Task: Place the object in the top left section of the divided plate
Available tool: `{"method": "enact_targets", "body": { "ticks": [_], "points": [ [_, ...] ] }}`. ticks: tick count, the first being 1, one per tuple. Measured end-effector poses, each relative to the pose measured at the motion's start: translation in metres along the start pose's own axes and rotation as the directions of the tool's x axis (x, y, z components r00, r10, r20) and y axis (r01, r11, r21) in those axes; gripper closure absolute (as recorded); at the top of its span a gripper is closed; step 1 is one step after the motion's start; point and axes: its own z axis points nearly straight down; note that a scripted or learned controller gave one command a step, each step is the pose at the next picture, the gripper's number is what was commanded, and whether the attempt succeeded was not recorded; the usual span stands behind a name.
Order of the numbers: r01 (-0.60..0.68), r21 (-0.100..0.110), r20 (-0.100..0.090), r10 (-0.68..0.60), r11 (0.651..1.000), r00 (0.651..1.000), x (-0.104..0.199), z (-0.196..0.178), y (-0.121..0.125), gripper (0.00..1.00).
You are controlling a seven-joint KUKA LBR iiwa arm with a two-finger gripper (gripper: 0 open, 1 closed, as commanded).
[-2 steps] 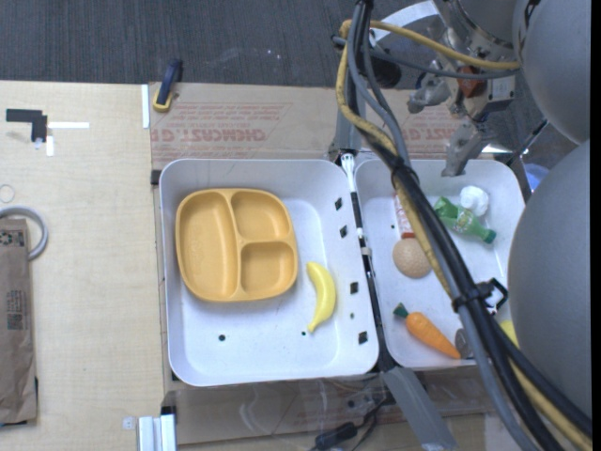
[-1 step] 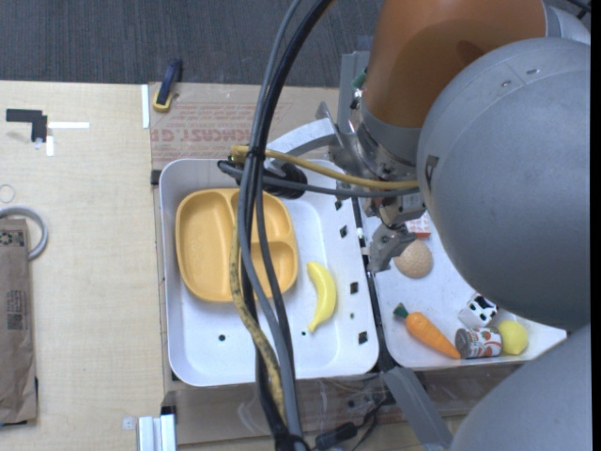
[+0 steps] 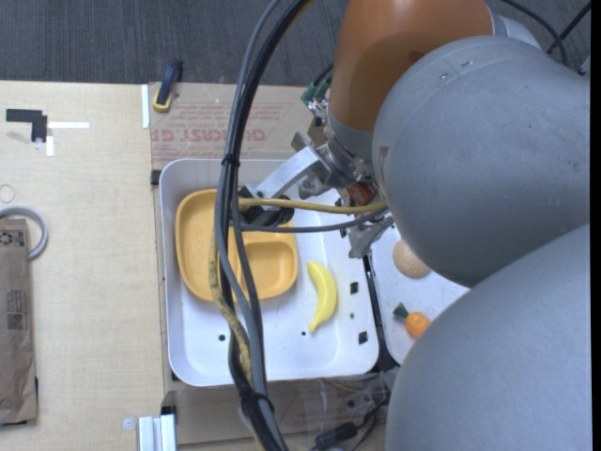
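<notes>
Grey arm (image 3: 488,158) and cables (image 3: 235,252) hide the gripper's state, crossing the yellow plate (image 3: 202,242) beside a banana (image 3: 322,294).

Two bins are set side by side, the left bin (image 3: 188,365) at 9 o'clock of the right bin (image 3: 441,299). In the left bin, a divided plate (image 3: 202,242) is placed toward 10 o'clock, and a banana (image 3: 322,294) is laid just beside it at 4 o'clock. In the right bin, a round object (image 3: 409,259) is found at 12 o'clock of a small fruit (image 3: 416,324). The arm (image 3: 470,158) is positioned above the bins' 1 o'clock area, with cables (image 3: 235,252) draped across the plate.
</notes>
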Motion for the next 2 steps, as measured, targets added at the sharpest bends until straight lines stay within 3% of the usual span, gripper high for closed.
{"method": "enact_targets", "body": {
  "ticks": [1, 2],
  "points": [
    [-0.316, 0.002, -0.002, 0.316, 0.949, 0.949, 0.027, -0.022, 0.088, 0.0],
    [-0.038, 0.0, 0.0, 0.038, 0.999, 0.999, 0.063, 0.087, 0.017, 0.0]
  ]
}}
